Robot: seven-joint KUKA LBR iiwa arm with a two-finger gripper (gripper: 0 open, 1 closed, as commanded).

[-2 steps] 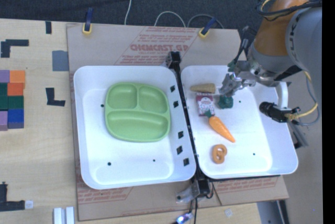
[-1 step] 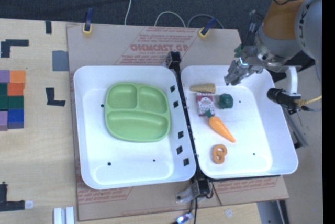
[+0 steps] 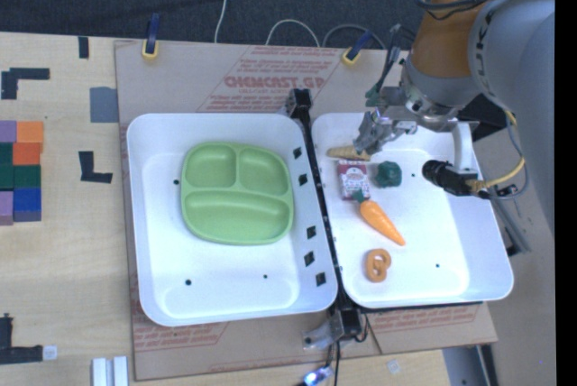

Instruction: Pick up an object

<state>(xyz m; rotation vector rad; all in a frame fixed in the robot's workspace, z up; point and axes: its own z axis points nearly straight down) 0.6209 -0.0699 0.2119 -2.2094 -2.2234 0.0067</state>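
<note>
My gripper [image 3: 370,141] hangs low over the back left part of the right bin [image 3: 469,267], at the right end of a tan stick-shaped piece [image 3: 345,152]. I cannot tell whether it touches that piece. Just in front lie a red packet [image 3: 354,181] and a dark green lump [image 3: 389,174]. An orange carrot [image 3: 381,223] rests at the bin's middle, with a brown pretzel [image 3: 377,265] nearer the front.
The left bin [image 3: 153,276] holds a green divided plate [image 3: 238,193]. A black divider [image 3: 311,195] with clips runs between the bins. Coloured blocks [image 3: 20,172] sit at the far left of the bench. Cables [image 3: 297,28] loop behind the bins.
</note>
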